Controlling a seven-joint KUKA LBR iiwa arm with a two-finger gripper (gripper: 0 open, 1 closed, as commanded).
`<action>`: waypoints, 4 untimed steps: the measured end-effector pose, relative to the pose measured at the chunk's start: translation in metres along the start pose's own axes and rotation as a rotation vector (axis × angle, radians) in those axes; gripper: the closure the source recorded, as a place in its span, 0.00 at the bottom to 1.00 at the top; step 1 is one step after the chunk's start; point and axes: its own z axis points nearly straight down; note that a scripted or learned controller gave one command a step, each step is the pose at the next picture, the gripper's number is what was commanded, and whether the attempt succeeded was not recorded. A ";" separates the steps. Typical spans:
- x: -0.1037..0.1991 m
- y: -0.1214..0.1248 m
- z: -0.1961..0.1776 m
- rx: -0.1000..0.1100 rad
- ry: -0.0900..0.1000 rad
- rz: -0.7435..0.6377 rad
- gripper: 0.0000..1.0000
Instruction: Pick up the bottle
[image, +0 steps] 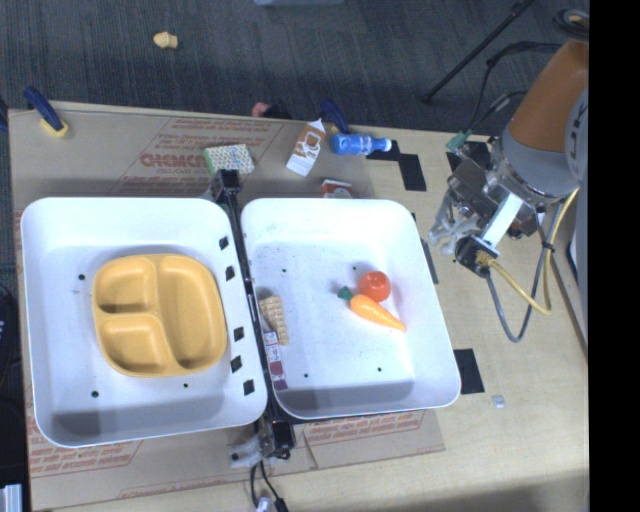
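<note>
Small blue plastic bottle (358, 145) lying on its side outside the bins, just beyond the far rim of the right-hand shallow white bin (425, 300), so beyond easy scooping. Two-finger gripper (455, 235) hovering off that bin's right edge, apart from the bottle. Orange carrot (377, 312) and red tomato (374, 285) resting inside that bin.

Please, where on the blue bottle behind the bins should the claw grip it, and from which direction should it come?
Probably from above, at the middle of the blue bottle. It lies on its side on the bench behind the right bin, so the fingers should close across its width. The small carton lies close at one end, so avoid that end.
</note>
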 end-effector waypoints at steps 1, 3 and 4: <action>-0.051 -0.035 0.001 -0.001 0.000 0.051 1.00; -0.074 -0.049 0.043 0.004 0.001 0.564 1.00; -0.073 -0.049 0.053 0.003 0.000 0.564 1.00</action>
